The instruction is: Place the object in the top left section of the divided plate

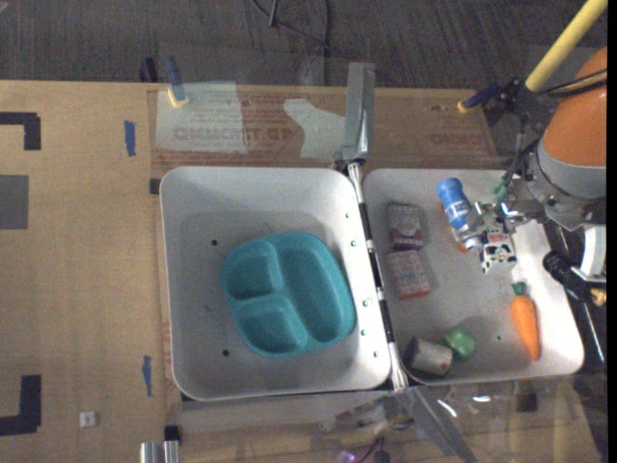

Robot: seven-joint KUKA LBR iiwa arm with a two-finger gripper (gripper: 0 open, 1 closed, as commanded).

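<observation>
Our end effector point(496, 222) hovers by the milk carton point(498, 251); its opening we cannot tell. The carton looks light and stiff: pinch its flat sides.

camera: one, fixed | overhead, slanted | covers both bins point(183, 287), arm from right

Even, fairly bright overhead light washes the white bins point(183, 287) pale. The teal plate point(287, 295) casts a soft shadow. Detail is slightly soft and grainy throughout.
</observation>
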